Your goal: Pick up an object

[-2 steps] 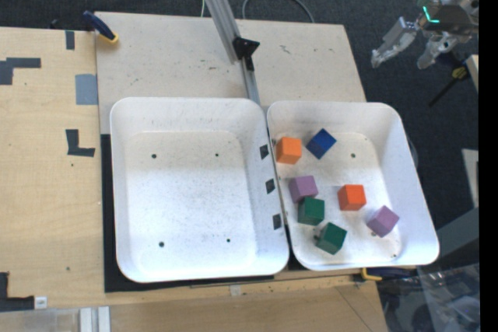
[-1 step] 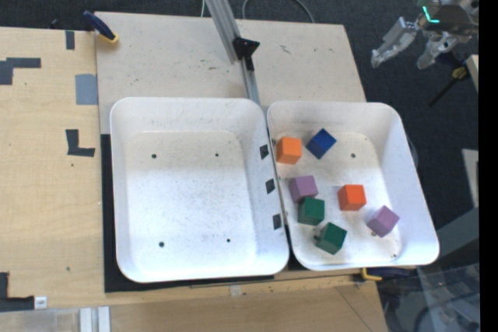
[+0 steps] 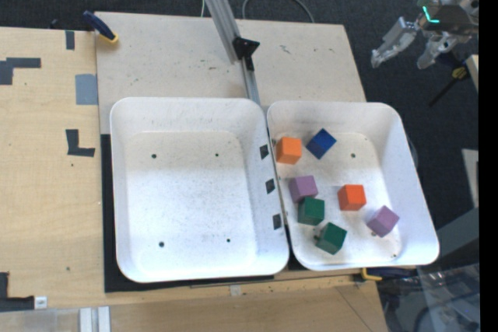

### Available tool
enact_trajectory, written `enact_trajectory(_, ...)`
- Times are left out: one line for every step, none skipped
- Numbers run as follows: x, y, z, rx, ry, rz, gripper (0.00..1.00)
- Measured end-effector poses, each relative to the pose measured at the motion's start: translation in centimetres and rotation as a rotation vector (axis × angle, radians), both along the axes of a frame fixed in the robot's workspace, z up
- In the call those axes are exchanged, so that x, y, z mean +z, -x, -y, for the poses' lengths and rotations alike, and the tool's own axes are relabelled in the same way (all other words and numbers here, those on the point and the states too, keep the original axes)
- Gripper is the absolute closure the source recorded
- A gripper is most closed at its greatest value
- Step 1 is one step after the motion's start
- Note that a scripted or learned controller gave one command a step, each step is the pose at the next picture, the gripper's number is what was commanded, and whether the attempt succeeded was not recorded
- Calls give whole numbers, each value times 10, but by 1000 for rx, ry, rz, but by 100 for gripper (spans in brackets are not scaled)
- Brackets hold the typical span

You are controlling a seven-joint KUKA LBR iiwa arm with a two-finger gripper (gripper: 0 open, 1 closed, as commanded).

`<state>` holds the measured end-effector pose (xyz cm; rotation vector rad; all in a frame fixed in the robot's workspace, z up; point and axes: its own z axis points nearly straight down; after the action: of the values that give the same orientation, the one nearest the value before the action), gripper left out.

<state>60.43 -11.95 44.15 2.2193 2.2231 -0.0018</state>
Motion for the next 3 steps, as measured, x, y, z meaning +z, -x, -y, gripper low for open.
enact_trajectory(0, 0, 0, 0, 0, 0, 0)
enact_trajectory(0, 0, 0, 0, 0, 0, 0)
enact_trajectory(0, 0, 0, 0, 0, 0, 0)
